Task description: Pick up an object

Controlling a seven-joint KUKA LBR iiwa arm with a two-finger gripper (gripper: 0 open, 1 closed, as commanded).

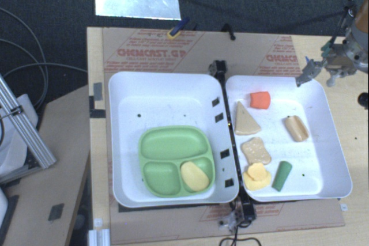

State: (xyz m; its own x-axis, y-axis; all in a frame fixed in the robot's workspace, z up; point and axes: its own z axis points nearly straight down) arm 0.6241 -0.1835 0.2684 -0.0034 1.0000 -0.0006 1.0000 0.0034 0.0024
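Tray (173,147) in left bin (132,95)

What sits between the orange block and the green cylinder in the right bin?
In the camera view, no item lies between the orange block and the green cylinder, just bare floor of the right bin.

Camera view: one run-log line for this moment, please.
gripper: above right bin far corner, holding nothing | right bin: six food items | left bin: green tray, yellow item
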